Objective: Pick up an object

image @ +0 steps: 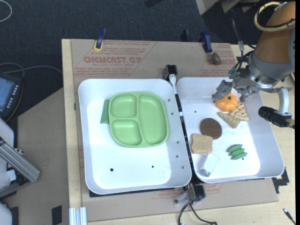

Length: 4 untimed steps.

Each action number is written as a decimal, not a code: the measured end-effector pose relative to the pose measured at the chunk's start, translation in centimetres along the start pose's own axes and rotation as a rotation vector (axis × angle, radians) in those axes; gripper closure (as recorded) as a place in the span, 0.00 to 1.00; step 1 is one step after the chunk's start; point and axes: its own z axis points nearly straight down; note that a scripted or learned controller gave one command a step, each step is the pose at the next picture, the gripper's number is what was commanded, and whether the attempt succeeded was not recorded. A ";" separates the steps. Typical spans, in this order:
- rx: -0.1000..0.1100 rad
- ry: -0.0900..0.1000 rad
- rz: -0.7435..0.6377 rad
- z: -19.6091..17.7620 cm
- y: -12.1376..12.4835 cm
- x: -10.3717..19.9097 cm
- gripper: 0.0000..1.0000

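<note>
You are looking at the gripper hovering low in the right bin, its fingers standing apart on either side of the orange fruit, which is lying on the bin floor just beside a cracker-like piece. Nearby, a brown round disc, a bread slice and a green pod are sitting, while the green divided plate is resting in the left bin.

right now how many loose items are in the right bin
6: orange fruit under the gripper, cracker beside it, brown disc mid-bin, bread slice below it, green pods right, white piece near front. The arm may hide more.
</note>
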 end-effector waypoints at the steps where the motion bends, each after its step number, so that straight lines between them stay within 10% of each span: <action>1: -0.013 -0.002 -0.002 -0.7 0.3 0.0 0.00; 3: -0.019 -0.005 -0.004 10.6 0.2 -0.1 0.00; 4: -0.018 -0.004 -0.002 9.5 0.1 -0.1 1.00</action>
